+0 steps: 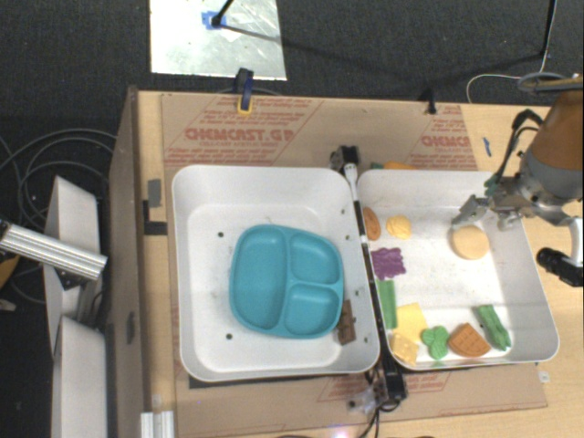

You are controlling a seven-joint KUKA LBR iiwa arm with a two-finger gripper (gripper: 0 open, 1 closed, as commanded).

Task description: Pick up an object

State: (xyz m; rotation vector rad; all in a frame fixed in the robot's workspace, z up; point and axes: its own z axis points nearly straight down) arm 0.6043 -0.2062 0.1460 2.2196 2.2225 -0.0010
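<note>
My gripper hangs over the far right part of the right bin, open, with nothing between its fingers. Just below and left of it a round tan disc lies on the bin floor, close under the left fingertip. The same bin also holds a yellow cookie, an orange piece, purple grapes, a green stick, a yellow cheese wedge, a small green piece, an orange waffle and a green pickle.
The left bin holds a blue divided plate and a small brown piece by its right wall. A black clip sits where the bins meet at the back. Cardboard lies under both bins.
</note>
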